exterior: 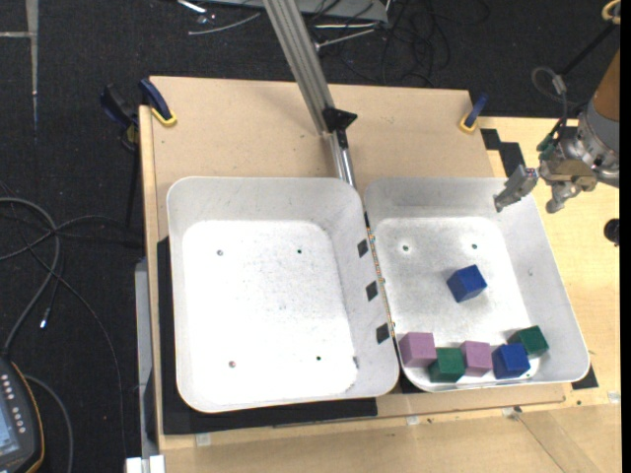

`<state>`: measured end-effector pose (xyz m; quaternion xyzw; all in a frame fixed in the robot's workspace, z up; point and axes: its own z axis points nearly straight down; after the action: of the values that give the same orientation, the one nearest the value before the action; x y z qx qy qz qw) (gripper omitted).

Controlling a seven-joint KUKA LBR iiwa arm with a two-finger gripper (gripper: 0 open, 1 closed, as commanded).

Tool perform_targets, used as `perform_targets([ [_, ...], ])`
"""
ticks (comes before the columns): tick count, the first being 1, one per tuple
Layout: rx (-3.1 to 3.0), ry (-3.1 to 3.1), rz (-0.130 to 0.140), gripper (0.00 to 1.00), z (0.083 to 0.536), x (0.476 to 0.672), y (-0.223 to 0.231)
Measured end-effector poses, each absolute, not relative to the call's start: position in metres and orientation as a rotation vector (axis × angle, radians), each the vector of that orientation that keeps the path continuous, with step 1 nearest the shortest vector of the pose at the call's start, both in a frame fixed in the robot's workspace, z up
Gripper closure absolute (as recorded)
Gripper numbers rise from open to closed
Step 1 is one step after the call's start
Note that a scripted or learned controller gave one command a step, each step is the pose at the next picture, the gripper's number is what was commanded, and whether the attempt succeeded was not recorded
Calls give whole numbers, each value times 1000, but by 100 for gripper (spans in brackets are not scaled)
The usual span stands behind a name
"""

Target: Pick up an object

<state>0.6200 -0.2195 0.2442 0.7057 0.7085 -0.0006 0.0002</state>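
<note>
At the left, the left bin (pixel 264 294) held no blocks, just a speckled white floor on the wooden surface (pixel 246 126). The right bin (pixel 434 210) sat just beside it, their inner rims touching or close to it along the middle.

All 6 blocks lay in the right bin. A blue block (pixel 466 283) stood alone near the bin's centre, well apart from the rest. Along the near rim ran a crowded row: a purple block (pixel 418 347), a green block (pixel 449 363), a second purple block (pixel 478 356), a second blue block (pixel 510 360) and a second green block (pixel 532 340), each touching or just beside its neighbour.

The gripper (pixel 538 191) hung over the bin's far right rim, its 2 fingers spread apart with nothing between them, though at this slant the gap was hard to gauge.

The lone blue block lay down and to the left of the gripper in the view, toward the bin's middle. It looked the easiest target, since free space surrounded it, while the packed row by the wall probably left the fingers little room.
</note>
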Motion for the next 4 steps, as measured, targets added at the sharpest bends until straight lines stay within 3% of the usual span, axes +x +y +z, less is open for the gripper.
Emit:
perform_targets([
  [1, 2217, 2227, -3, 0, 202, 641, -215],
  [2, 2225, 2222, 0, 0, 93, 569, -188],
  [3, 2213, 2220, 6, 0, 192, 539, -166],
  [4, 2212, 2224, 4, 0, 205, 585, -161],
])
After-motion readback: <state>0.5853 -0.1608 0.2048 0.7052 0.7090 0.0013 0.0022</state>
